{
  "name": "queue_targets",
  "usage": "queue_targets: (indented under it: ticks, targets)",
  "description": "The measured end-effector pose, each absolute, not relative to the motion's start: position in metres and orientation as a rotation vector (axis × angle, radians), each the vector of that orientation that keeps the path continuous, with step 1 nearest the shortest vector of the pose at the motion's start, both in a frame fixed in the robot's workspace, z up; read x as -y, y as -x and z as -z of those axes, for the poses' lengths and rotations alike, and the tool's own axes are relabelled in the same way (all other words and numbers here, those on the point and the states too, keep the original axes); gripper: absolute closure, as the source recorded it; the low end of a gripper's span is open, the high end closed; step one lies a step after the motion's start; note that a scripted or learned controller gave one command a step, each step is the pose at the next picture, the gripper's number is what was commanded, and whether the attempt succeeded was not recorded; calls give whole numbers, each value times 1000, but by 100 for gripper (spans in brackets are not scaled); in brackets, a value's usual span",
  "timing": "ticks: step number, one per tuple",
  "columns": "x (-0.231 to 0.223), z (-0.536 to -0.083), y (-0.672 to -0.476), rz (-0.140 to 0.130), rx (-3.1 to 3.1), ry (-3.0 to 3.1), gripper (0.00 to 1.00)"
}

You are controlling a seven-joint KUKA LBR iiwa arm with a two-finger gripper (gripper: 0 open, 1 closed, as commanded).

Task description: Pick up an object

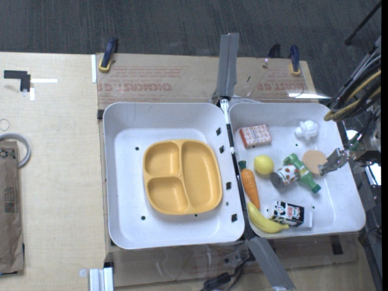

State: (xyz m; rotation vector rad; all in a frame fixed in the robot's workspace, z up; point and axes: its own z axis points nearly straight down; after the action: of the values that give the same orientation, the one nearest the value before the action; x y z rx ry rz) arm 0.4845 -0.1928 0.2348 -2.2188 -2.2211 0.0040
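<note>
**Pincer at the right bin's edge, objects spread to its 9 o'clock**

Pincer (334, 161) hovers low over the right bin (339, 223) near its right wall, fingers slightly parted, nothing between them. The tan disc (313, 159) lies just beside it at 9 o'clock. Further toward 9 sit the green bottle (303, 172), small can (286, 175) and lemon (264, 164). The milk carton (291, 213) and banana (264, 220) lie at 7 o'clock. The yellow divided plate (182, 177) rests in the left bin (121, 162).
</note>
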Motion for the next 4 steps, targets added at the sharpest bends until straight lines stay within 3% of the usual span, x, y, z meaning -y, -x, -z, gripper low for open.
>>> queue_targets:
  ticks: [1,2,3,4]
  targets:
    - [216,-101,-534,5,2440,1976,0]
    - [210,-92,-579,4,2327,2107,0]
    - [212,-101,-579,-1,2329,2108,100]
    - [151,-220,-618,-1,2431,1993,100]
